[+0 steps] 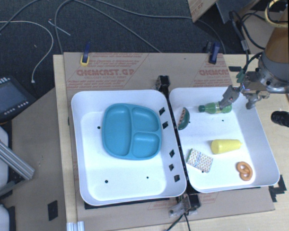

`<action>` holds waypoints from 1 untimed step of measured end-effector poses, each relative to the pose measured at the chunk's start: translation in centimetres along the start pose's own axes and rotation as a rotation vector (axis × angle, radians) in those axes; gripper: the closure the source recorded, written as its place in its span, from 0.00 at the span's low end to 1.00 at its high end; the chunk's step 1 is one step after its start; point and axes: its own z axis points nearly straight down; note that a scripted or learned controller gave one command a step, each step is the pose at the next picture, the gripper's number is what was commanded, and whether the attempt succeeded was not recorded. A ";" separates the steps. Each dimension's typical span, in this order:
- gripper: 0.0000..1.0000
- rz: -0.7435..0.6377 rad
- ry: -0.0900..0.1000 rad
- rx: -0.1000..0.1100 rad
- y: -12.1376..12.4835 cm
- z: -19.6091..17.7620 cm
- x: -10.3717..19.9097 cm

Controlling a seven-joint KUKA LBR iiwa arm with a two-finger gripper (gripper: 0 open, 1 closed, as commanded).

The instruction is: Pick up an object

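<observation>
From my remote station I watch the pincer (237,96) hang over the far edge of the right bin (258,132), one grey finger (227,99) reaching down beside the green bottle (211,108), which lies on its side there. Whether the fingers are spread or closed, and whether they touch the bottle, I cannot tell. The same bin carries a yellow block (226,146) at its middle, a patterned packet (200,160) toward the near edge, a pretzel (244,170) in the near right corner and a watermelon slice (183,118) against the left wall. The left bin (90,176) carries a blue divided plate (132,131). I judge this the approach step; next the pincer must straddle the bottle, close, then lift.
</observation>
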 end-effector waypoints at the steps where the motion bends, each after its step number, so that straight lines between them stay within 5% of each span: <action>1: 0.00 -0.003 -0.002 -0.013 0.2 -0.7 0.0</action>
